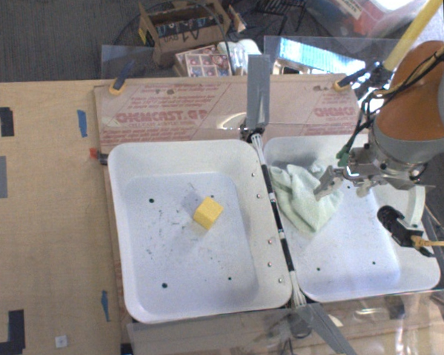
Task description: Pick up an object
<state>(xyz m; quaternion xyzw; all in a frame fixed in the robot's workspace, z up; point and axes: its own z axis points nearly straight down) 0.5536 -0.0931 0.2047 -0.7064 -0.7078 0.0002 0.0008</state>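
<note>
"If you read the bench from the left, you met the left bin [132,170] first. A yellow block [208,212] lay near the middle of its white floor, turned at a slant, among small dark specks."

"How far was that from the gripper?"

"Well apart. You had the whole width of that bin's right half between them, and the block sat in a different bin from the gripper."

"And farther right?"

"You came next to the right bin [361,277]. A pale green cloth [301,198] lay crumpled in its upper left part, against the wall beside the left bin. Your gripper [343,185] hung at the cloth's right edge, and the grey arm [398,145] with its orange band [418,103] reached in from the right."

"Did it have the cloth?"

"You could not have told from that camera. One grey part of the gripper overlapped the cloth's right edge, but I could not tell whether the jaws were spread or pressed together, or whether any fold sat between them. Most of the cloth lay to the left of the gripper, on the bin floor."
</note>
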